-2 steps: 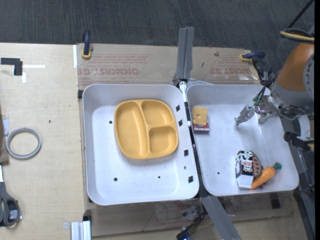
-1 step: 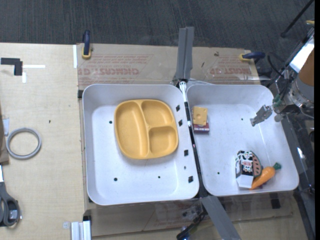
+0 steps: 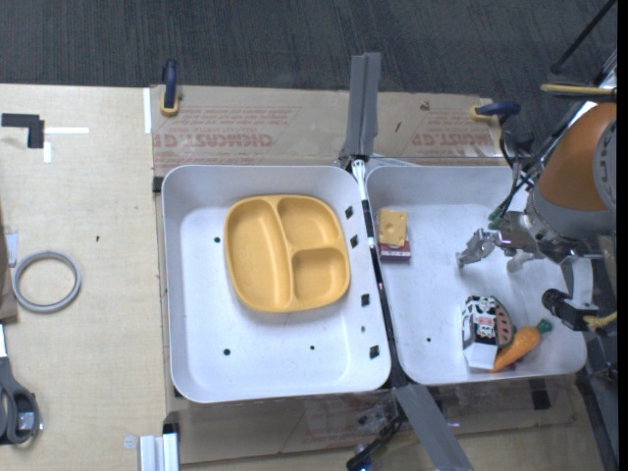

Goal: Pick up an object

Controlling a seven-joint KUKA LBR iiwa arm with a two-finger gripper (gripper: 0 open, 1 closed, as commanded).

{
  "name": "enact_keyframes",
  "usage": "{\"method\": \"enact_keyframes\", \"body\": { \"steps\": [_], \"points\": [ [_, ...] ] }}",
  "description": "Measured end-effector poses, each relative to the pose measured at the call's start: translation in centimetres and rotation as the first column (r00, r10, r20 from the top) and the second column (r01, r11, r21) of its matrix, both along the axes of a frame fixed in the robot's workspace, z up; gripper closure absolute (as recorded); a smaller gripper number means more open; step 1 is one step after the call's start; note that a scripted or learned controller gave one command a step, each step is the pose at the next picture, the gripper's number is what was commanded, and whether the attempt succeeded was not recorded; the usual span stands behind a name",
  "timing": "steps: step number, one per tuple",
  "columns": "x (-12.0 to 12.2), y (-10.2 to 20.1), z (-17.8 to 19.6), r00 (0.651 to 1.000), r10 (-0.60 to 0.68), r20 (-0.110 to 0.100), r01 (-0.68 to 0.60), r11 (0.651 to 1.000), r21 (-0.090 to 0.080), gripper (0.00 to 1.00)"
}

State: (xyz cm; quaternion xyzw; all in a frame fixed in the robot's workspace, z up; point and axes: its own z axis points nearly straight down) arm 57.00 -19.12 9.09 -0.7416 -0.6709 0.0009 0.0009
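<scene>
In the right bin lie three things. A small box with a yellow cheese picture rests near the bin's left wall. A little white milk carton with a cow print lies at the front right, and a toy carrot leans against it. My gripper hangs over the right part of this bin, above and behind the carton, apart from all three. Nothing sits between its fingers.
The left bin holds a yellow divided plate. A grey divider bar runs between the bins. On the bench at left lie a roll of tape and scissors. Clamps sit on the cardboard behind the bins.
</scene>
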Motion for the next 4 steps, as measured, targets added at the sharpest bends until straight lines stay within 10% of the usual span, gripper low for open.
{"method": "enact_keyframes", "body": {
  "steps": [1,2,3,4],
  "points": [
    [-7.1,-1.1,0.0,0.997,-0.081,0.0,0.081,0.997,0.0,0.0],
    [-7.8,-2.6,6.5,0.999,-0.055,0.001,0.055,0.999,-0.001,0.0],
    [-5.0,3.8,0.0,0.97,-0.245,-0.002,0.245,0.97,0.0,0.0],
    [0.6,1.7,0.0,0.974,-0.226,0.001,0.226,0.974,-0.002,0.0]
  ]
}}
